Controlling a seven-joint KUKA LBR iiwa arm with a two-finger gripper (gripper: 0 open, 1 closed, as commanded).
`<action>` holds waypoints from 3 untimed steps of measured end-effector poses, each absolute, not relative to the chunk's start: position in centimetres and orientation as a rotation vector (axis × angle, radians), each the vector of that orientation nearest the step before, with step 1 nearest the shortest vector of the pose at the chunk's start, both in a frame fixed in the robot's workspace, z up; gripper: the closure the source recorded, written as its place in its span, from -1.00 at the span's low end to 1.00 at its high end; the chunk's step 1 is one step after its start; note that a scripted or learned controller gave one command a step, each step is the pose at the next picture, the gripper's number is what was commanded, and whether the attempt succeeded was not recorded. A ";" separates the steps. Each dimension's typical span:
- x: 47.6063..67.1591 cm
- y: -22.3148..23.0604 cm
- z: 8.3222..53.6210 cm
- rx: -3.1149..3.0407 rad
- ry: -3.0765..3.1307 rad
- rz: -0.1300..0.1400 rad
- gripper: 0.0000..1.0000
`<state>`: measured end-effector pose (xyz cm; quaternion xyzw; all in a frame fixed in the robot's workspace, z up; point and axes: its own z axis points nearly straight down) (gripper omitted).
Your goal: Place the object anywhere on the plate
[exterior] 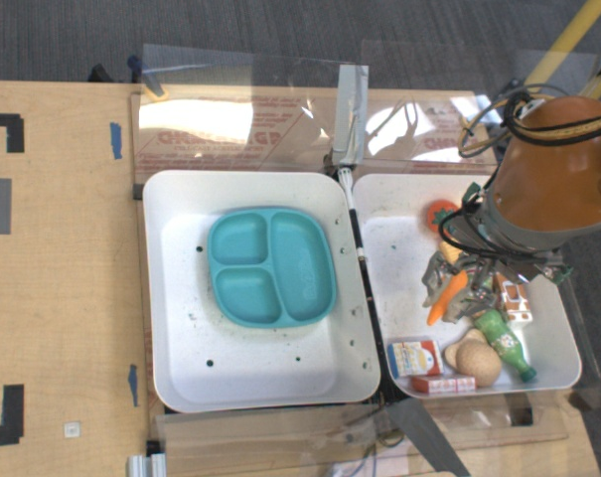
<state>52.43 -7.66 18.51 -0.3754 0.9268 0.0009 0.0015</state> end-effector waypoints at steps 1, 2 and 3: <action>56.0 4.6 18.5 -1.359 2.823 0.006 1.00; 60.4 11.3 20.2 -1.335 2.833 0.005 1.00; 60.4 10.9 20.1 -1.328 2.838 0.002 -1.00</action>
